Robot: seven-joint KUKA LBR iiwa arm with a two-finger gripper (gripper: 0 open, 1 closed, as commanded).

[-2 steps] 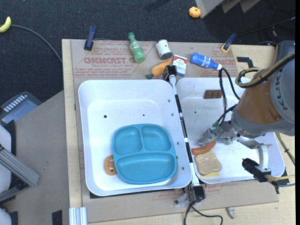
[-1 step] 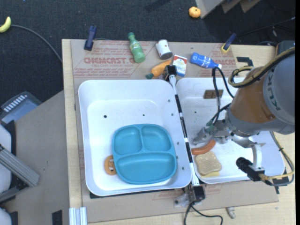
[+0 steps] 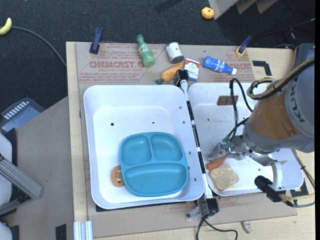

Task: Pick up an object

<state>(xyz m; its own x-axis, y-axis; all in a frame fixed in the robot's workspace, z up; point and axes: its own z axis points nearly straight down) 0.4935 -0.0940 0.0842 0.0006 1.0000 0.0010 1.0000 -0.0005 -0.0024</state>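
Beside my pincer [image 3: 223,153], whose finger state I cannot tell, one tan bread slice [image 3: 223,177] and one orange carrot [image 3: 217,162] are lying, one blue plate [image 3: 153,163] sitting leftward.

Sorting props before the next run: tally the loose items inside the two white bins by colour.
Blue: 1, the divided plate
Orange-brown: 1, the pretzel peeking out beside the plate
Orange: 1, the carrot-like piece
Tan: 1, the bread slice
Total: 4

Tan bread slice [image 3: 223,177] flat in right bin's [image 3: 210,104] near corner, orange carrot-like piece [image 3: 218,161] just beside
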